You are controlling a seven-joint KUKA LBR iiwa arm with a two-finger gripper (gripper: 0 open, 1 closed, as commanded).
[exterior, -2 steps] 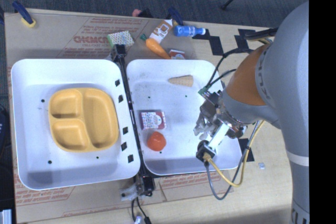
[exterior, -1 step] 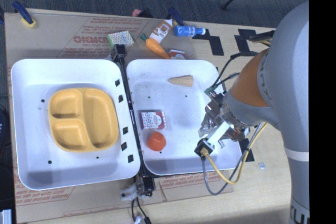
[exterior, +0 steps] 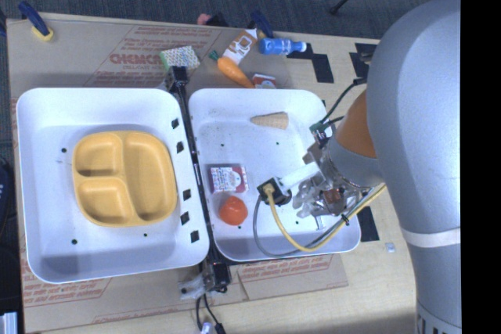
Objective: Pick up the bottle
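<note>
A small blue bottle (exterior: 280, 47) lies on its side on the bench, just behind the right bin (exterior: 205, 109) and outside it. My gripper (exterior: 319, 201) is low in the right bin's near right corner, well away from the bottle. It is tangled in view with a yellow cable (exterior: 291, 237) and a black cable. Nothing can be made out in the gripper.
The right bin holds a tan cone (exterior: 270, 120), a red and white packet (exterior: 227, 177) and a red-orange ball (exterior: 232, 210). A yellow divided plate (exterior: 125, 176) sits in the left bin (exterior: 31, 168). A carrot (exterior: 234, 72) and a white-orange carton (exterior: 240, 47) lie beside the bottle.
</note>
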